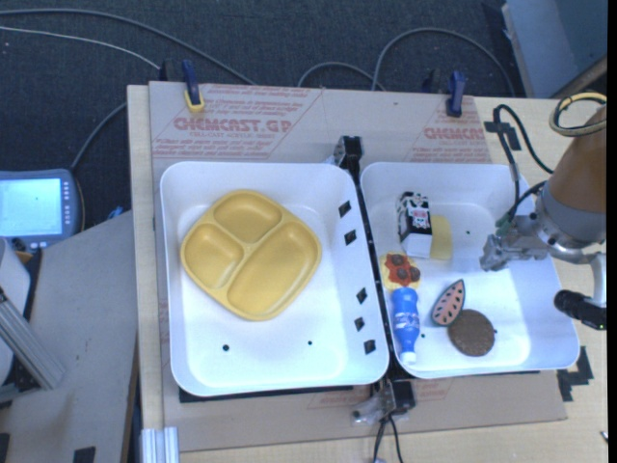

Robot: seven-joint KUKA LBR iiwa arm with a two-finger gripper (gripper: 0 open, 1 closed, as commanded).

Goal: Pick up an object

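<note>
The right bin (pixel 540 350) holds several small items. A black-and-white carton (pixel 415 220) stands at its back left with a pale yellow block (pixel 442 238) against it. In front of them lie a red and orange toy (pixel 400 270), a blue bottle (pixel 405 321), a watermelon slice (pixel 447 302) and a brown round cookie (pixel 471 334). My gripper (pixel 496 254) hangs over the bin's right half, right of the yellow block and up-right of the watermelon slice. I see nothing held in it.
The left bin (pixel 193 355) holds a yellow divided plate (pixel 253 254). A black divider with clips (pixel 359 258) runs between the bins. The grey arm with its orange band (pixel 578 177) comes in from the right, trailing a black cable (pixel 509 138).
</note>
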